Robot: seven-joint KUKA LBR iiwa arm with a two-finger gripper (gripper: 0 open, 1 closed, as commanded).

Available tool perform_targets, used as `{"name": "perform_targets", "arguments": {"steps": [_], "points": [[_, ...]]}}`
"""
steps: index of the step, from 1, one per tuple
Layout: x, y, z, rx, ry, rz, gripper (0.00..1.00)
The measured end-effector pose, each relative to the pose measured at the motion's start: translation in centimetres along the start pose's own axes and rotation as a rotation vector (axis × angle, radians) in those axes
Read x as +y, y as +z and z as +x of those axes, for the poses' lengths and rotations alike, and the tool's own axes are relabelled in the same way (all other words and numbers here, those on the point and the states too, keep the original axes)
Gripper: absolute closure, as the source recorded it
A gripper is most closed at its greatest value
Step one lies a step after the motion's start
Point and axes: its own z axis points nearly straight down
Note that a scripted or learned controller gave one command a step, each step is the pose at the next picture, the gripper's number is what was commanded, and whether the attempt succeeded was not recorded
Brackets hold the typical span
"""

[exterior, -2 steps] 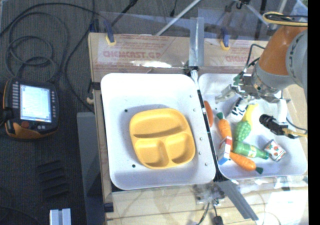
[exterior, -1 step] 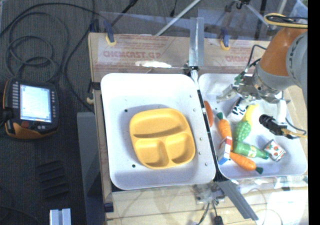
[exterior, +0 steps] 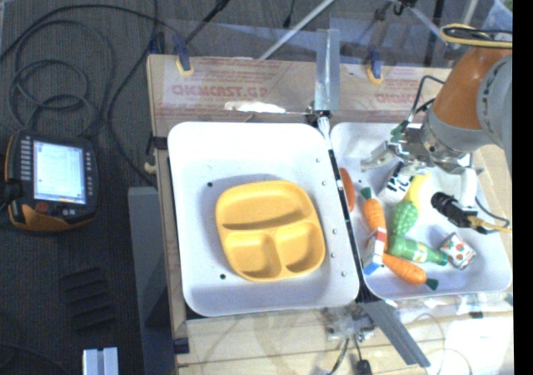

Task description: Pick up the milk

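A small white carton with black patches, which I take for the milk [exterior: 399,184], lies in the back half of the right bin [exterior: 491,282], partly hidden by the robot's hand. My gripper [exterior: 398,155] hangs just above and behind it, reaching in from the right under the orange wrist band. Whether the gripper touches the carton cannot be made out.
The right bin also holds two orange carrots [exterior: 372,213] [exterior: 406,270], a green bottle [exterior: 414,249], a green and yellow corn-like piece [exterior: 410,202], a red-white-blue stick [exterior: 380,248] and a small coloured box [exterior: 457,252]. A yellow divided tray [exterior: 269,229] lies in the left bin [exterior: 191,157].
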Motion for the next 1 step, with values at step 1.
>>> {"name": "perform_targets", "arguments": {"steps": [1], "points": [[0.2, 0.01, 0.09, 0.002, 0.117, -0.003, 0.0]]}}
